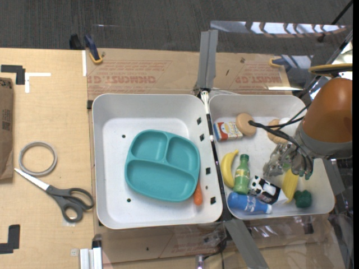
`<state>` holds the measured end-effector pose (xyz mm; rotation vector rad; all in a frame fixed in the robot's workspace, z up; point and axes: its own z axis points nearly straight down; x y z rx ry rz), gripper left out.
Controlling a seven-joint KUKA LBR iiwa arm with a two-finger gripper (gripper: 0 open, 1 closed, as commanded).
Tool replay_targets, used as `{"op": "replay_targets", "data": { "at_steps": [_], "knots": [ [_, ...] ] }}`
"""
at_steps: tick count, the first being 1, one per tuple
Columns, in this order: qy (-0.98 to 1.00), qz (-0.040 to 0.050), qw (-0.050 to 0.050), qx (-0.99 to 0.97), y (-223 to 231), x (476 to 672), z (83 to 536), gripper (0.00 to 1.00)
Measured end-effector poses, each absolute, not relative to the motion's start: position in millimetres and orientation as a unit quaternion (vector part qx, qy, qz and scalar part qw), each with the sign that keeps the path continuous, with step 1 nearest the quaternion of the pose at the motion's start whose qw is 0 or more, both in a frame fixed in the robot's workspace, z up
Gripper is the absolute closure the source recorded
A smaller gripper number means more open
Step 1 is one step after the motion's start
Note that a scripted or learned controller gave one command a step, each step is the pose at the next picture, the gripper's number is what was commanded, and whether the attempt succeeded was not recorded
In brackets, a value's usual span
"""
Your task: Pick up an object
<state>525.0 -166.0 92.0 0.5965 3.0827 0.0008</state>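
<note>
The right bin (258, 101) holds several small objects. A banana (228, 169) lies beside an upright green bottle (242, 174). A blue bottle (248, 204) lies along the front wall, with a black-and-white toy (264, 189) just behind it. A yellow piece (290, 184) and a green ball (303, 199) sit at the front right. At the back are a red-and-white carton (227, 130) and a tan round piece (245, 124). My gripper (282, 162) hangs low in the right bin, above the gap between the toy and the yellow piece. Nothing shows in its grasp.
The left bin (106, 122) holds a teal divided plate (162, 165) and a small carrot (197, 195) at its right wall. On the bench to the left lie scissors (59, 195) and a tape ring (37, 158). The arm's orange band (335, 112) overhangs the right bin's right side.
</note>
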Motion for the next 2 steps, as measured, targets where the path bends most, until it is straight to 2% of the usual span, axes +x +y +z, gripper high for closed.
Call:
{"op": "replay_targets", "data": {
  "at_steps": [1, 2],
  "knots": [
    [0.982, -0.0003, 0.002, 0.189, -166.0, 526.0, 101.5, 1.0],
    [0.982, -0.0005, 0.004, 0.189, -166.4, 526.9, 102.3, 0.0]
  ]
}}
